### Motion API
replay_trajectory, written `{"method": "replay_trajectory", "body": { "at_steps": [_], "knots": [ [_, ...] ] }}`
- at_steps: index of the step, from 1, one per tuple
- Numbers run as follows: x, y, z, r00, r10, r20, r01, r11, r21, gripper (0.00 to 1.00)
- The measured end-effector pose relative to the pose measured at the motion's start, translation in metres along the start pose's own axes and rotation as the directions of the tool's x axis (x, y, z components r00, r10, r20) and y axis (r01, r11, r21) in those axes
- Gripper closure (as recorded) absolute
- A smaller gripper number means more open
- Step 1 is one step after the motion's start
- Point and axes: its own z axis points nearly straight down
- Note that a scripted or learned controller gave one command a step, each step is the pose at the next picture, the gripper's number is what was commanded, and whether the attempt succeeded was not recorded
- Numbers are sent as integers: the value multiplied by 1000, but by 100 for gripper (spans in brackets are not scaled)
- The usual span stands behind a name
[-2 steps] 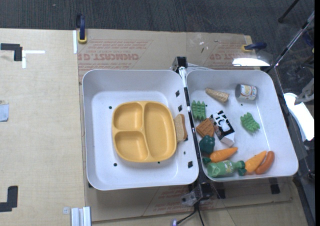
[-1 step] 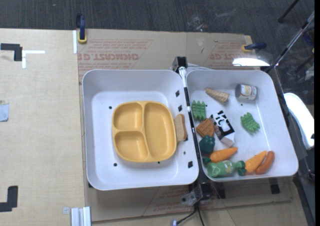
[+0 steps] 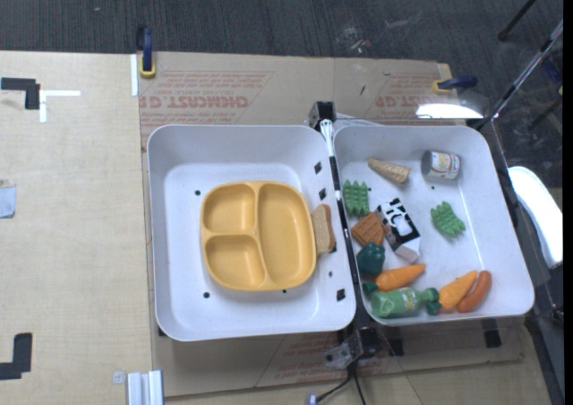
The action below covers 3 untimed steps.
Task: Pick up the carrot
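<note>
An orange carrot (image 3: 399, 277) lies tilted in the front part of the right bin (image 3: 498, 181), between a dark green vegetable (image 3: 371, 259) on its left and a green bottle-shaped toy (image 3: 397, 304) in front. A second orange carrot (image 3: 457, 288) with a green top lies near the front right corner, touching a reddish sausage (image 3: 477, 291).
The right bin also holds a beige wedge (image 3: 389, 170), a small can (image 3: 440, 164), two green leafy pieces (image 3: 356, 197) (image 3: 447, 219), a brown cracker (image 3: 367, 229) and a black-and-white block (image 3: 399, 222). In the left bin (image 3: 179, 305) are a yellow divided plate (image 3: 258, 235) and a bread slice (image 3: 323, 229).
</note>
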Motion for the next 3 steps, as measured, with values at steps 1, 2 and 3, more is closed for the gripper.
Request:
{"method": "replay_trajectory", "body": {
  "at_steps": [1, 2, 3],
  "knots": [
    [0, 0, 0, 1000, 1, 0, -1, 1000, 0, 0],
    [34, 24, 124, 946, -324, -11, 324, 946, -20, 0],
    [35, 23, -31, 878, -479, -3, 478, 878, -10, 0]
  ]
}}
